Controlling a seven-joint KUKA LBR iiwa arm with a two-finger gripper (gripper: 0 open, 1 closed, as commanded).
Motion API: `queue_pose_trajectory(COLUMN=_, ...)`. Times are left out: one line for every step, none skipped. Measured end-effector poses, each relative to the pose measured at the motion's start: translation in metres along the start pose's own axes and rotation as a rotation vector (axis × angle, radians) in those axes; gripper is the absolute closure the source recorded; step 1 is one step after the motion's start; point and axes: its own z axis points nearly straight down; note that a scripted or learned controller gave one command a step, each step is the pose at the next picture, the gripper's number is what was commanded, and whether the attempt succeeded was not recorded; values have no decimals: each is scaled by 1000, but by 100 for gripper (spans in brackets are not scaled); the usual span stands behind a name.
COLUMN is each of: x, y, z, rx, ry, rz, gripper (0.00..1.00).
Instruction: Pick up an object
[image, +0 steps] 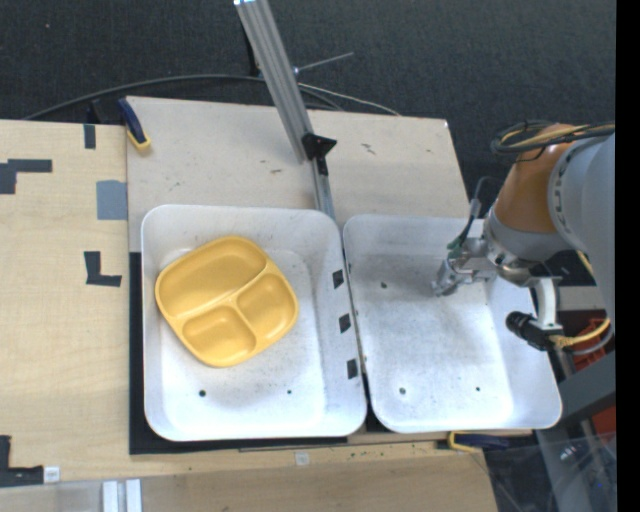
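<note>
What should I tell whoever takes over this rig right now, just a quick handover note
Claw: low over the right bin, near its upper middle, with nothing seen between its tips; whether it is open or shut cannot be told from here.
Things: the yellow divided plate lies flat in the left bin, in its upper left part, well apart from the claw.
Done: nothing picked up yet.
Left: bring the arm across to the left bin, grasp the plate, probably by its rim, and lift it.
</note>
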Motion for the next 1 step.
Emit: queue_pose_trajectory(x=2, y=7, z=-62, rx=-7, ry=-1, rz=2, gripper=100)
